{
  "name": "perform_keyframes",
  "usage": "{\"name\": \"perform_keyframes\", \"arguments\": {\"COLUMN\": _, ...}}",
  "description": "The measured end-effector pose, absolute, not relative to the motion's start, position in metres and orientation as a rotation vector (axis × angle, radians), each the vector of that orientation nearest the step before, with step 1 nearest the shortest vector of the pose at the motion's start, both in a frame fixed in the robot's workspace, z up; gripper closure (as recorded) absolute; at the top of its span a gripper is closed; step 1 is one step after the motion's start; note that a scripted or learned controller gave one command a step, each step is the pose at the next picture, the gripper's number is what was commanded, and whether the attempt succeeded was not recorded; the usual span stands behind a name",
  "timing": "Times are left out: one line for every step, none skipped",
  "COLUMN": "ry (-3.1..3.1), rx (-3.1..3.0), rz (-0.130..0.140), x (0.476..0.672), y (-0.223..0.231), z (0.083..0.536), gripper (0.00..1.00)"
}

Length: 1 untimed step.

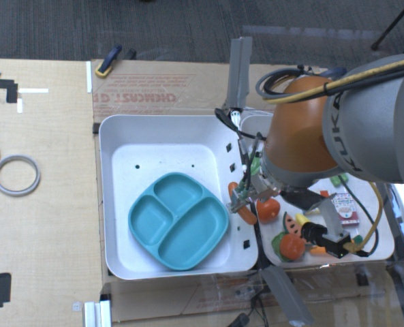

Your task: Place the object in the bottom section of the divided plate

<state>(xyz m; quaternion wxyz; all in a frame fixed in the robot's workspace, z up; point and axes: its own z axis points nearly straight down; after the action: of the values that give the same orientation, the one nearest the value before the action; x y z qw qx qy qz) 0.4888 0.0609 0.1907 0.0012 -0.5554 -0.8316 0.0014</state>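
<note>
I'm mid-pick: gripper (242, 197) over orange toy (247, 213) (grip state unclear), next carry to plate (179, 221) btm section.

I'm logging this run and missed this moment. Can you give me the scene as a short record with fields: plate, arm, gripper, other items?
plate: blue divided plate in the left bin, three sections, nothing in them
arm: grey, orange band, reaching in from the right over the wall between the bins
gripper: gripper low near that wall, beside the plate's right rim; grasp cannot be told
other items: toy foods in the right bin, including a tomato and a watermelon slice
task state: object not yet on the plate
</note>
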Motion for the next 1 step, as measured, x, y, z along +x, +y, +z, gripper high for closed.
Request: {"name": "perform_keyframes", "arguments": {"ry": -2.610, "rx": -1.745, "rz": 0.004, "x": 0.4888, "y": 0.0606, "z": 0.1907, "gripper": 0.00}}
